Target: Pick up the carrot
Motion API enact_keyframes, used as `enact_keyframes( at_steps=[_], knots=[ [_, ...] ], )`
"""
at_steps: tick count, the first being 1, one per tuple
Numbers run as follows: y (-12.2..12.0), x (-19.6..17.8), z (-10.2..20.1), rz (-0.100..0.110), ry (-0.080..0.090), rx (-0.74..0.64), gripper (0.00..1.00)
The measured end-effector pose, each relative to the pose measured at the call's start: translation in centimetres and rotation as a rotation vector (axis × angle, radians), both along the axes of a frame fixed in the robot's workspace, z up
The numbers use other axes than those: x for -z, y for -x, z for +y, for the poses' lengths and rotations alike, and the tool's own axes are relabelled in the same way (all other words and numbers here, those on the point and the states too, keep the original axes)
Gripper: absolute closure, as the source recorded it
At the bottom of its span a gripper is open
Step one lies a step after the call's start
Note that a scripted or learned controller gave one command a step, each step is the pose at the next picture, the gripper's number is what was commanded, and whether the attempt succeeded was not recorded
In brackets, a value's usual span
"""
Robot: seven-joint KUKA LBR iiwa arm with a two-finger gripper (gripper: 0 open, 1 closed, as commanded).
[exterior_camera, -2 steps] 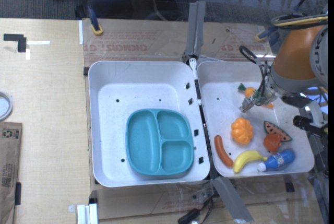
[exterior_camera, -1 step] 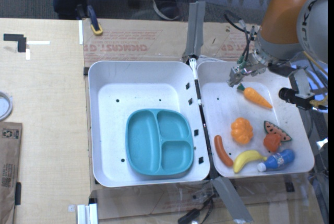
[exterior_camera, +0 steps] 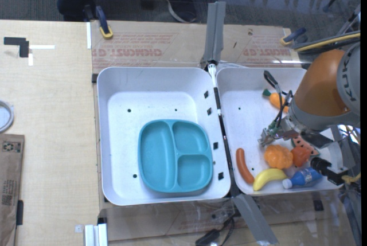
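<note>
Claw is hanging low in the right bin, just above and to the left of a round orange fruit. It is showing as a small tangle of grey metal, and I cannot tell whether it is released or clenched. I am seeing nothing gripped in it, and whether it is touching the fruit is not clear.

The carrot is lying near the far wall of the same bin, apart from my claw. Its green stub is pointing up and to the left, so its long axis seems to be running aslant from there down to the right. My arm is covering most of the orange body, so I am making out only the thick end, and the full length and the tip are hidden.

Near the front wall a banana is lying beside a red sausage, and a blue bottle is lying to their right. A red-orange piece is sitting just beside the fruit, half under my wrist, too hidden to name. A teal plate is sitting in the left bin.
</note>
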State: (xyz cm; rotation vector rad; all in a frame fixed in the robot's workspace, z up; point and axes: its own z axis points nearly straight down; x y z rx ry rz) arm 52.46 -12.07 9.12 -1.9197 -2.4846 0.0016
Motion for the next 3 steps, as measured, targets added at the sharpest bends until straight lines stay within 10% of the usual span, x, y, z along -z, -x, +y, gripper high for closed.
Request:
enact_keyframes(
  at_steps=[1,2,3],
  knots=[
    [3.7,-10.0,6.8,-0.001,0.001,0.076,1.00],
    [3.7,-10.0,6.8,-0.001,0.001,0.077,0.00],
    [4.7,-13.4,-0.3,-0.001,0.002,0.196,0.00]
  ],
)
